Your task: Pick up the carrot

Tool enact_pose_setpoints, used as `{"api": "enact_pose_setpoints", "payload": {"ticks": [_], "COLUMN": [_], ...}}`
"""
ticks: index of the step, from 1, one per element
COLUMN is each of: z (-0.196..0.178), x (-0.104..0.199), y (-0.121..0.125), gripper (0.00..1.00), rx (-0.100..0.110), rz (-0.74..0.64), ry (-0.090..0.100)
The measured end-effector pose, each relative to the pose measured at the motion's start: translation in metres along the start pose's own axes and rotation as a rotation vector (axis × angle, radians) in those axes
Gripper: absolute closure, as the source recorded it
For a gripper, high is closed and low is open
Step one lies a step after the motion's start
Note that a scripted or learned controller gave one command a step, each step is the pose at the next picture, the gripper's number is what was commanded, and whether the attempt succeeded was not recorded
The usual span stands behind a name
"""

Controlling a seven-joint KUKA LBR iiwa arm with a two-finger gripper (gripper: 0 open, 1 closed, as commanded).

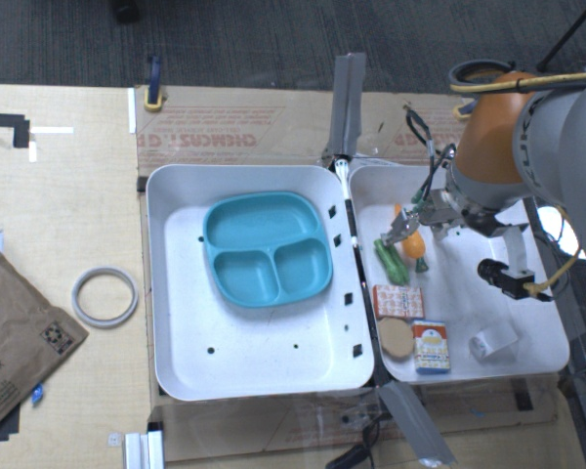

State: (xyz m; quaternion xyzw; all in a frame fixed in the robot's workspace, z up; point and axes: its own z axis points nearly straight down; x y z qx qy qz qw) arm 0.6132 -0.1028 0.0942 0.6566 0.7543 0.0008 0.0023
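A: Where is the pincer (407,229), and how wide does it stand?

B: It hangs low in the right bin (527,350), in that bin's ten o'clock part, under the grey arm (557,154) with its orange band. The metal fingertips are small and dark against clutter, so I cannot tell how far apart they are.

A: Does it hold the carrot (413,245)?

B: I can't say so. The carrot is a small orange lump just at the pincer's five o'clock, right up against the tips; whether they touch is unclear. A bit more orange shows just above, at the pincer's twelve o'clock.

A: What lies around it?

B: A long green vegetable (391,262), smooth and slightly ridged, lies slantwise just at the carrot's seven o'clock. Toward six o'clock sits a flat printed packet (397,302), red and white, then a tan round disc (396,338) beside a small blue and orange carton (430,348). At the bin's five o'clock lies a clear, crumpled plastic piece (493,342).

A: And the other bin?

B: The left bin (176,360) is glossy white plastic with rounded corners. A matte teal divided plate (268,247) with three compartments lies in it, toward twelve o'clock. On the pale wooden tabletop (59,184), at the bin's nine o'clock, rests a roll of tape (104,295), next to a brown cardboard box (15,330).
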Motion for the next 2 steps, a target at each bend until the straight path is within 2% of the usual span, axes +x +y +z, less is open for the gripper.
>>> {"api": "enact_pose_setpoints", "payload": {"ticks": [1, 2], "z": [-0.011, -0.097], "x": [0.0, 0.058], "y": [0.001, 0.047], "gripper": [1.0, 1.0], "rx": [-0.003, 0.006], "rz": [0.002, 0.206], "ry": [0.001, 0.0]}}
